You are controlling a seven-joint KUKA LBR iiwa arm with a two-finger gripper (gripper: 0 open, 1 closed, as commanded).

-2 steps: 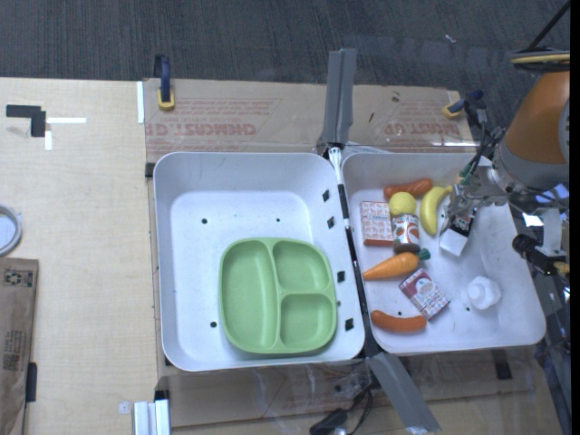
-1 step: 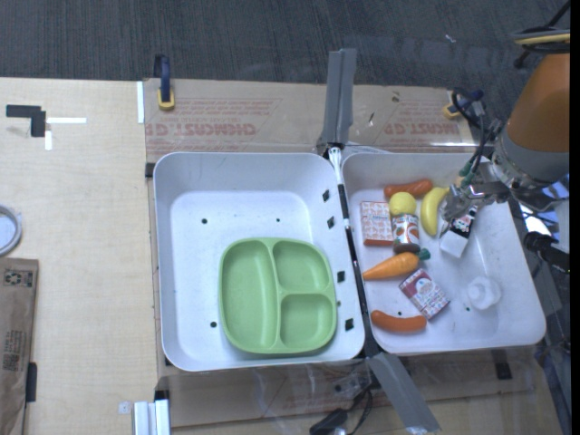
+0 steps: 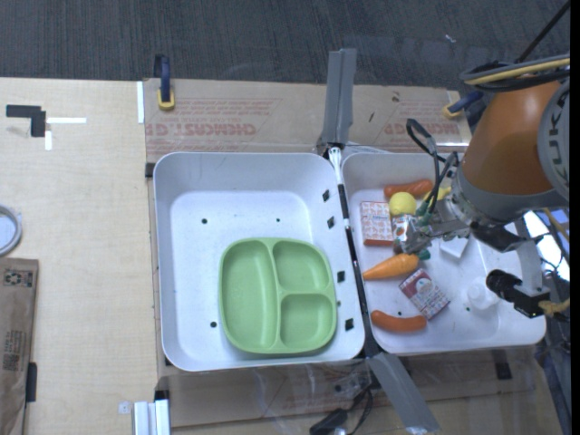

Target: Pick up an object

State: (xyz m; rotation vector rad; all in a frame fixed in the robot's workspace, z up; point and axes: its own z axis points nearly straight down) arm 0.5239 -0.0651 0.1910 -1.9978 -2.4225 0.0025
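The fingers [image 3: 412, 234] are low in the right bin [image 3: 507, 333], toward its left half. Their opening cannot be determined from the camera view, nor whether anything is between them. The arm [image 3: 512, 143], grey with an orange band, extends from the fingers toward 2 o'clock.

Objects around the fingers, all in the right bin:
- Yellow lemon [image 3: 402, 205] at 11 o'clock, just beside the fingers.
- Red-and-white packet [image 3: 375, 223] at 9 o'clock, near the bin's left wall.
- Orange carrot [image 3: 391, 266] at 7 o'clock, lying nearly crosswise.
- Small red-and-white carton [image 3: 424, 294] at 5 o'clock.
- Red-orange sausage-shaped item [image 3: 398, 321] at 6 o'clock, near the front wall.
- A further red-orange item [image 3: 410, 189] at 12 o'clock, behind the lemon.

The left bin [image 3: 181, 243] holds a green three-compartment plate [image 3: 276, 295], well apart from the fingers at 9 o'clock. Both bins rest on the tabletop [image 3: 72, 243].
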